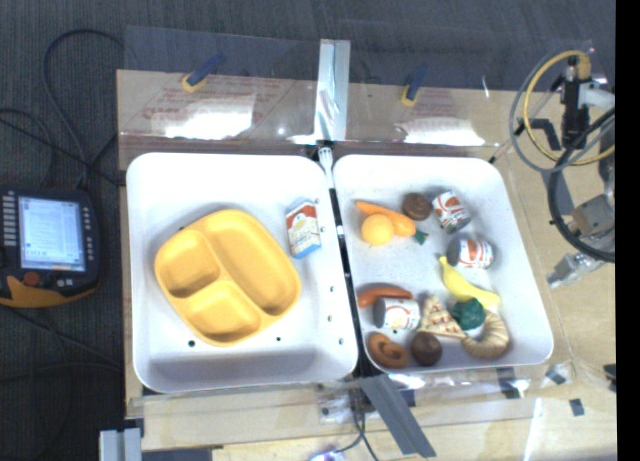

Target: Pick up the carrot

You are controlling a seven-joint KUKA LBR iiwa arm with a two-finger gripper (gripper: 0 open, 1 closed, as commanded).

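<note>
Against the right bin's (520,249) upper left lies the carrot (385,215); pincer state unclear, labels unreadable.

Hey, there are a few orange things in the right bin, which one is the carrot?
The carrot is the long tapered orange piece with a green tip, at the bin's upper left. The orange touching it is a round ball, and the sausage lower down is reddish.

Arm (585,149) at bench's right edge: grey metal parts, looped yellow and black cables, white fitting on top, silver bracket below.
</note>
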